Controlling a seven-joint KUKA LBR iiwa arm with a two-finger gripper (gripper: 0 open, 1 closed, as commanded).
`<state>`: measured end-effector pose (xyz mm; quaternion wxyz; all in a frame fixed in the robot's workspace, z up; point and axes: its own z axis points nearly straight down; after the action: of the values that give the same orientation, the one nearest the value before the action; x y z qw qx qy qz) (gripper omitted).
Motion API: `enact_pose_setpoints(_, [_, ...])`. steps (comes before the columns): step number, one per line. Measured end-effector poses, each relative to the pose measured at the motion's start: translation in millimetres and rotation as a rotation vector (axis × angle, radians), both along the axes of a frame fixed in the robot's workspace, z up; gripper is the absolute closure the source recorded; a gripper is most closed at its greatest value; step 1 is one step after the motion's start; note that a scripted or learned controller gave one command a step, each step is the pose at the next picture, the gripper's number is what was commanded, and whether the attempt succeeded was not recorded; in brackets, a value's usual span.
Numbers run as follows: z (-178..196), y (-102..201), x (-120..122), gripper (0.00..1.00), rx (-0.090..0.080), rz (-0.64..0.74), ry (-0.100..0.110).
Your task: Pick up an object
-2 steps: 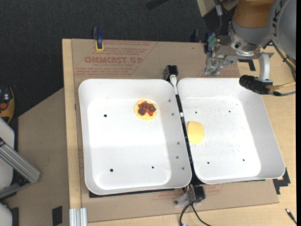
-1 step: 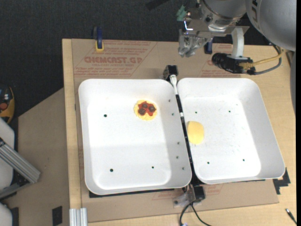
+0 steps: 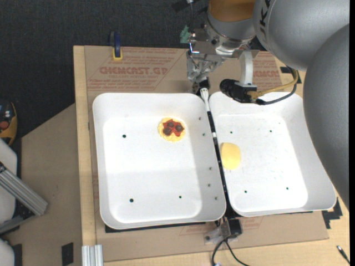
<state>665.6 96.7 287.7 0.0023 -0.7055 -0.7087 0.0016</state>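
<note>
Hand (image 3: 199, 77) up by the bins' far edge, grip state impossible to tell, well apart from round tart (image 3: 172, 129) and yellow piece (image 3: 231, 155).

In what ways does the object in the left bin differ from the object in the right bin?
The round yellow piece with dark red spots bears red and dark marks on top, while the plain yellow piece has one even colour. The spotted piece lies in the left bin, toward its far side and away from the walls; the plain piece lies in the right bin, close to the wall between the bins. Both are small, yellowish and lie flat.
</note>
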Motion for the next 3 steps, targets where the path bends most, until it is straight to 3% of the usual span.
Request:
enact_pose_setpoints(1, [122.3, 24.3, 1.6, 1.00, 0.002, 0.000, -0.021])
enact_pose_setpoints(2, [42.6, 92.4, -0.5, 1.00, -0.001, 0.001, 0.002])
enact_pose_setpoints(3, [-57.1, 130.1, -1.8, 1.00, -0.003, 0.000, 0.007])
